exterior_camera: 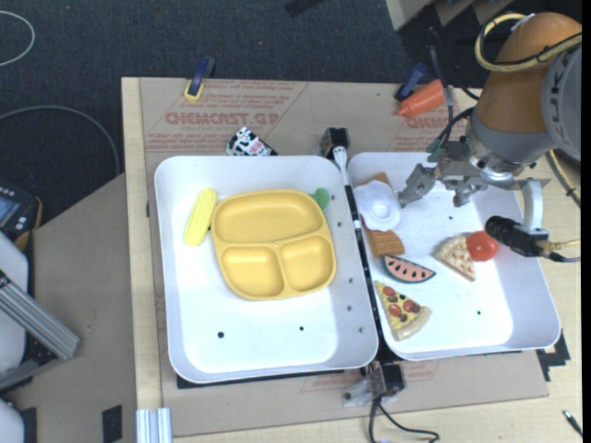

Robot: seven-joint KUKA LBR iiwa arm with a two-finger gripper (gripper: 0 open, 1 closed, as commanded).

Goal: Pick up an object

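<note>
Camera view shows the gripper [440, 181] open and empty above the right bin [517, 326], toys unpicked, grasp still ahead.

This is a robotics lab, not a home. Left of the gripper [438, 181], two shallow white bins [175, 275] sit side by side on a cardboard-covered bench [138, 247] printed with a supplier's name, their contents plastic toy food. Clamps [196, 79] pin the cardboard at the far edge. Loose cables [18, 35] trail over dark carpet far to the left, and an aluminium frame rail [37, 321] stands at the near left corner.
</note>
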